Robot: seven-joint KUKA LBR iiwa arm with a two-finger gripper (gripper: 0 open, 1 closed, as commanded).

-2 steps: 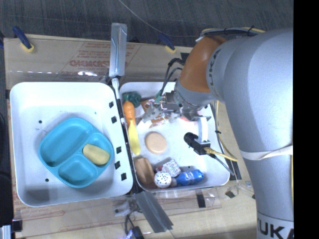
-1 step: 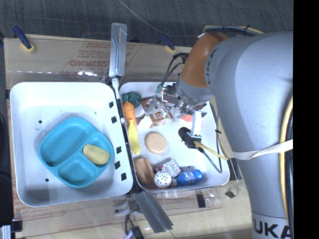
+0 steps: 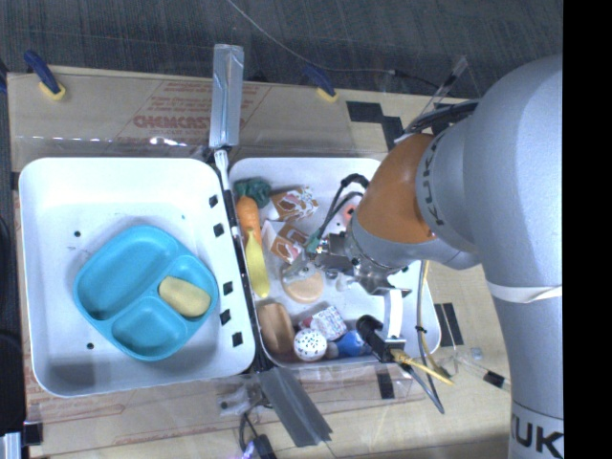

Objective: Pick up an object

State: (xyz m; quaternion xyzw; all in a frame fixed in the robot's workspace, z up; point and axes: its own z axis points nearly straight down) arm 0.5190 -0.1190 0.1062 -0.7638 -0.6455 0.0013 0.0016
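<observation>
My gripper (image 3: 320, 253) reaches down into the middle of the right bin (image 3: 287, 168), among a crowd of toy foods. Just below it lies a pale peach disc (image 3: 304, 287). To its left lie two brown pastry pieces (image 3: 287, 245), with another (image 3: 293, 202) farther back. An orange carrot (image 3: 249, 215) and a yellow banana (image 3: 256, 268) run along the bin's left wall. At the front edge sit a bread roll (image 3: 274, 325), a white dotted ball (image 3: 309, 345), a small wrapped piece (image 3: 331, 322) and a blue item (image 3: 350, 343). The wrist hides the bin's right half.
The left bin (image 3: 57, 371) holds a blue divided plate (image 3: 124, 290) with a yellow potato-like lump (image 3: 185, 296) in its right compartment. A metal bar (image 3: 225, 94) stands at the back between the bins. Blue clamps (image 3: 45, 73) grip the bench's back edge.
</observation>
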